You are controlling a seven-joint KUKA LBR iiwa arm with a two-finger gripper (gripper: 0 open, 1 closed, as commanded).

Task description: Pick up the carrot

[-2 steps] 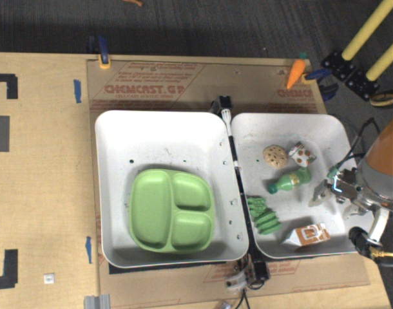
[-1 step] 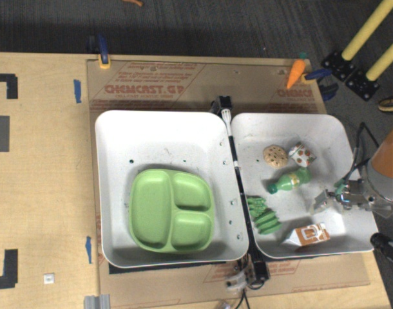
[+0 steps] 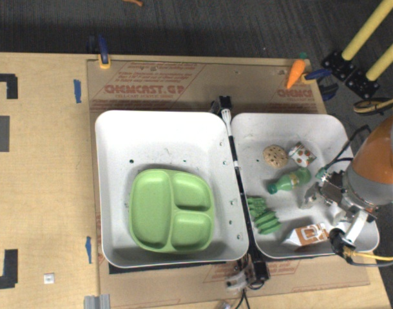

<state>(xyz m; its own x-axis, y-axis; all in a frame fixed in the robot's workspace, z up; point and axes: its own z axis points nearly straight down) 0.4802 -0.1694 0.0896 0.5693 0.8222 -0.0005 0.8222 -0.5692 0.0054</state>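
The carrot [image 3: 296,71] is small and orange with a green top. It lies on the cardboard sheet behind the right bin [image 3: 332,126], outside both bins, near a blue clamp. My gripper [image 3: 311,197] hangs low over the right side of the right bin, well in front of the carrot and apart from it. It sits just right of a green bottle [image 3: 288,182]. The orange wrist band [image 3: 377,159] is at the view's right edge.
The right bin also holds a cookie [image 3: 274,154], a red-and-white box [image 3: 301,153], green beans [image 3: 264,214] and an orange-and-white carton [image 3: 310,234]. A green divided plate [image 3: 172,208] lies in the left bin [image 3: 119,140]. Yellow poles [image 3: 377,18] stand at the back right.
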